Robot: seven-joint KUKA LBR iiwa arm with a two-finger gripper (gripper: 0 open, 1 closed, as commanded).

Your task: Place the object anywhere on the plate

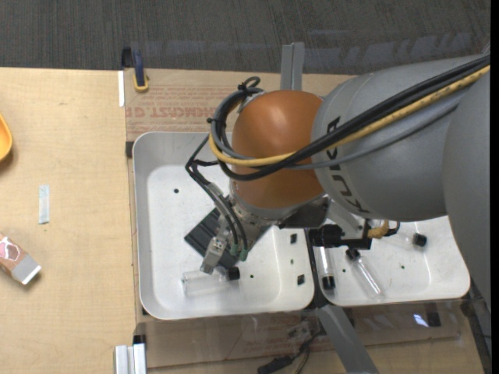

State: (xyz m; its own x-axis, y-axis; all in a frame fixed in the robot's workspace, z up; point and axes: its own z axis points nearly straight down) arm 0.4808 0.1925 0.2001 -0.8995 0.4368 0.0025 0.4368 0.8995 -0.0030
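Note:
My gripper (217,257) hangs low in the left white bin (148,209), near its front. Its dark body points down and to the left, under the orange band (273,150) of the arm. A small clear plastic object (199,284) lies on the bin floor just below and left of the gripper tip; whether the two touch I cannot tell. At the far left edge of the bench an orange curved rim (4,139) peeks in, possibly a plate. The arm hides much of the left bin's back right part.
The right bin (437,283) holds a clear tube (366,275), a dark marker-like stick (327,267) and a small black piece (420,241). On the bench to the left lie a small grey strip (44,204) and a red-and-white packet (17,260).

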